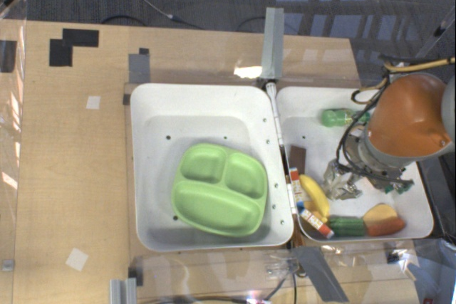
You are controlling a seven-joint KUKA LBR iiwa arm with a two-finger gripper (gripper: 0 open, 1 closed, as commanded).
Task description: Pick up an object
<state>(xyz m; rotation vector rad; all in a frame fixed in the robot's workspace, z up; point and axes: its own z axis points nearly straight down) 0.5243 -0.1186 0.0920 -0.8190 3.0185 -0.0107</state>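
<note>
My gripper (343, 184) hangs low in the right bin (306, 105), under the orange wrist band. Its metal fingers sit just right of a yellow banana (314, 196), apart from it by a small gap. A dark green cucumber-like piece (346, 226) lies below the gripper near the bin's front wall. Beside it on the right lies a yellow and red piece (382, 219). A light green bottle-shaped item (336, 117) lies at the back of the bin, partly hidden by the arm. Nothing shows between the fingers.
The left bin (149, 153) holds a light green divided plate (221, 189). A small red, white and blue item (314, 218) lies by the divider wall, with a dark brown piece (297, 155) above it. Cables loop around the wrist.
</note>
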